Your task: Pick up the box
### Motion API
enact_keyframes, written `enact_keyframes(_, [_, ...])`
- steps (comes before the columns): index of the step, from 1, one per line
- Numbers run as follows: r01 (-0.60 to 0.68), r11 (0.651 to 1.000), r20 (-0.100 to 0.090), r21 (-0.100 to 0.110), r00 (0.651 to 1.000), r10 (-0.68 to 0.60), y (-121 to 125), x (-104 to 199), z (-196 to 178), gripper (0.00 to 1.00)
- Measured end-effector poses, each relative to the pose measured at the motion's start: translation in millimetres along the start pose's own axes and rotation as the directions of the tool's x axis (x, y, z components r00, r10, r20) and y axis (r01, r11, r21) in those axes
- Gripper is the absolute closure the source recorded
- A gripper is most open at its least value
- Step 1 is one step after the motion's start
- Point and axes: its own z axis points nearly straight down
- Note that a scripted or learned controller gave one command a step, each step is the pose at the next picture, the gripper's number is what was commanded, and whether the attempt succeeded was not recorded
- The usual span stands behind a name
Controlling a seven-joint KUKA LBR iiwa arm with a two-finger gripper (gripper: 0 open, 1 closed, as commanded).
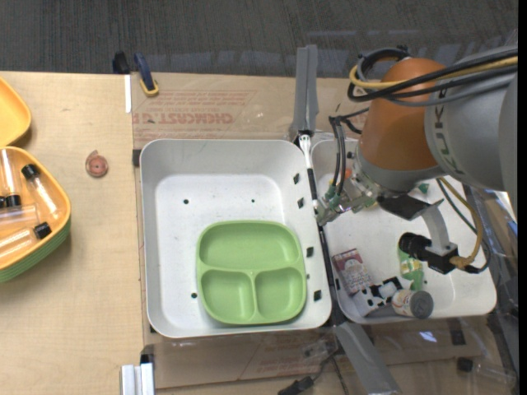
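Here the small box (pixel 349 270), white with red-pink print, is lying flat in the right bin (pixel 469 303), long axis running near-to-far. Just left, the pincer (pixel 328 202) is hanging, grip state unclear.

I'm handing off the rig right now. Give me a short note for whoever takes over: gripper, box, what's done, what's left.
Gripper: low over the upper left of the right bin, beside the divider; finger state can't be made out.
Box: small, pinkish, lying on the right bin's floor, below the gripper in the view, apart from it.
Left bin: holds a green tray.
Done: nothing lifted.
Left: grasp the box, raise it.
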Motion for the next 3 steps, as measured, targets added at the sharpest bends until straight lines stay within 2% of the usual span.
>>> enact_keyframes(1, [-0.538, 0.843, 0.001, 0.001, 0.843, 0.538, -25, -43, 0, 1.00])
enact_keyframes(2, [-0.538, 0.843, 0.001, 0.002, 0.843, 0.538, -25, -42, 0, 0.00])
enact_keyframes(3, [-0.308, 0.951, -0.001, 0.002, 0.951, 0.308, -60, -3, -4, 0.00])
